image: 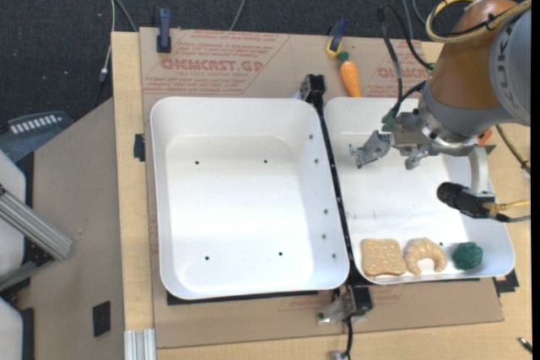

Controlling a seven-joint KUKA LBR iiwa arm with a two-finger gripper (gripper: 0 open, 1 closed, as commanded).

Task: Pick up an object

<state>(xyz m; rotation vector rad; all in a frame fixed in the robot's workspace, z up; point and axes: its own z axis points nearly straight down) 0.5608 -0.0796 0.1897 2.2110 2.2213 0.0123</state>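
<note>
Arm: the grey arm (472, 72) with its orange band enters from the right of the frame and bends down over the right bin (396, 206).
Pincer: the pincer (371, 149) hangs over the upper middle of the right bin, pointing toward the frame's left; whether its fingers are apart or together cannot be told.
Objects: a square cracker (381, 257), a croissant (424, 255) and a green ball (467, 255) sit in a row along the right bin's lower edge, well apart from the pincer.
Left bin: the left bin (245, 198) sits just beside the right one.
Surface: an orange carrot (350, 77) lies above the right bin.
</note>
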